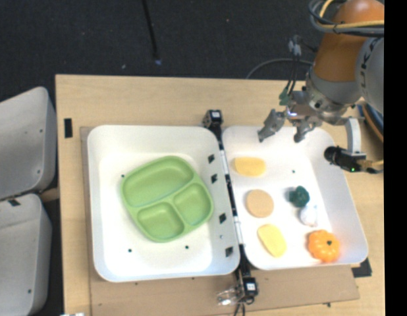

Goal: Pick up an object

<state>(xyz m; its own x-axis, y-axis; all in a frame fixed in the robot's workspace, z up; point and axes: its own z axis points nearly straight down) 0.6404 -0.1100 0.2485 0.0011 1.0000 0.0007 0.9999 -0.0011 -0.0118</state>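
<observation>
The gripper [284,130] hangs with jaws wide apart, holding nothing, above the right bin [335,176] with a bumpy orange pumpkin [323,245].

We are seeing five small objects lying loose in the right bin [335,196]. A pale yellow oval piece [249,167] is lying near the far left. A round tan disc [259,203] is sitting just nearer than it, and a yellow oval [272,240] is lying tilted nearer still. To the right, a dark green piece [298,195] is touching a small white one [309,214]. An orange pumpkin [323,245] is resting upright at the near right corner.
</observation>
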